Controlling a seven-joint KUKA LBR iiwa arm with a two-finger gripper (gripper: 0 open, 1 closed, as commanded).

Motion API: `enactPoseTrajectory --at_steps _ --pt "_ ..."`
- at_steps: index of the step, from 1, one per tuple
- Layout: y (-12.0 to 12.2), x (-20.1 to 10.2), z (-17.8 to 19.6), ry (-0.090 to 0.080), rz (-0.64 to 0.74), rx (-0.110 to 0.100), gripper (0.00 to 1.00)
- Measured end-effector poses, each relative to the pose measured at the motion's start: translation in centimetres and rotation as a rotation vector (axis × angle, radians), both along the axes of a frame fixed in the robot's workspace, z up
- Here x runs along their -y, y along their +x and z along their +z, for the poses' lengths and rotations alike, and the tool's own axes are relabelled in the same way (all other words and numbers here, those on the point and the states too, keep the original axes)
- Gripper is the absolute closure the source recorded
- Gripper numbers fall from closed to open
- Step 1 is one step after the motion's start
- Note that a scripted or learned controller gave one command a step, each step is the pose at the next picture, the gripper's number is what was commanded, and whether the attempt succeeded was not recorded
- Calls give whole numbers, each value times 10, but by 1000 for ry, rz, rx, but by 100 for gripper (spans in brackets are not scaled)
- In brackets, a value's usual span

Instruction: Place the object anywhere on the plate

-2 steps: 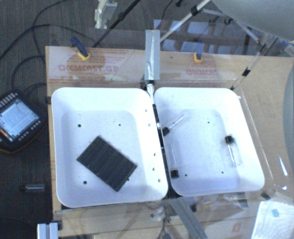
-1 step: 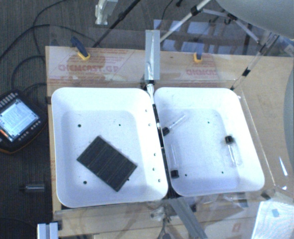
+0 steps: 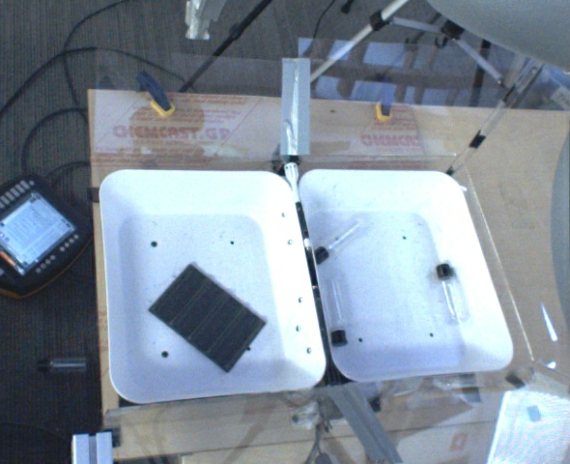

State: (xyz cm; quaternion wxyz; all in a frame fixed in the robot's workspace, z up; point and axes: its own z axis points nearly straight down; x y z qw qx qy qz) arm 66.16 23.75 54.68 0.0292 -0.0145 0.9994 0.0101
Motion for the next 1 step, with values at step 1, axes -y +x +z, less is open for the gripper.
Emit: enactPoseTrajectory --at_steps 1 --pt "1 0 10 2 -1 6 100"
